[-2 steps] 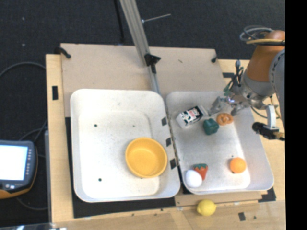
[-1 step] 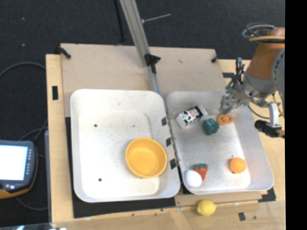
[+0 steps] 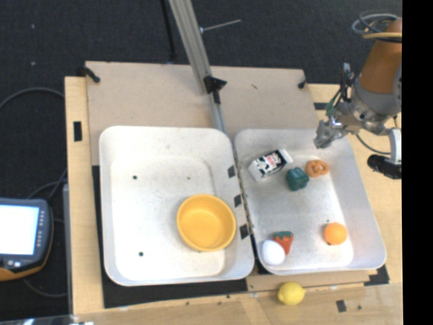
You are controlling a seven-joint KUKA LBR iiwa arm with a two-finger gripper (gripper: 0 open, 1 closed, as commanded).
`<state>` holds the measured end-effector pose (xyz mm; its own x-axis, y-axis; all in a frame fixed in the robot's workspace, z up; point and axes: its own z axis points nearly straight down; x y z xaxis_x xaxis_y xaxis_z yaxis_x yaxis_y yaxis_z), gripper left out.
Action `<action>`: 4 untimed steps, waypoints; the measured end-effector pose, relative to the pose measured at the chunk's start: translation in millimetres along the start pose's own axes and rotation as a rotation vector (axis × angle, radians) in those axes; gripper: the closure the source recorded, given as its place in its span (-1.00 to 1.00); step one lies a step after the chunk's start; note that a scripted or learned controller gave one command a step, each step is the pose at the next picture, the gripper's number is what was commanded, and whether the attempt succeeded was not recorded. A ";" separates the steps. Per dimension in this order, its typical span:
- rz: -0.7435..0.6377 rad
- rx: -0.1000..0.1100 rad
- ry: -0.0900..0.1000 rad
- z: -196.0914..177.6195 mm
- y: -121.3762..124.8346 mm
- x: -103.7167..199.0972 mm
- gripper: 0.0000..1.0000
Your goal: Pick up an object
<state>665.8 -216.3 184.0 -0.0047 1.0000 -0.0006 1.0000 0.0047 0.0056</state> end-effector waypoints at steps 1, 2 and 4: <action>-0.002 0.000 -0.001 -53.0 1.5 -1.1 1.00; 0.002 0.003 0.000 -51.2 -13.2 53.5 1.00; -0.002 0.004 0.002 -66.9 -33.4 167.6 1.00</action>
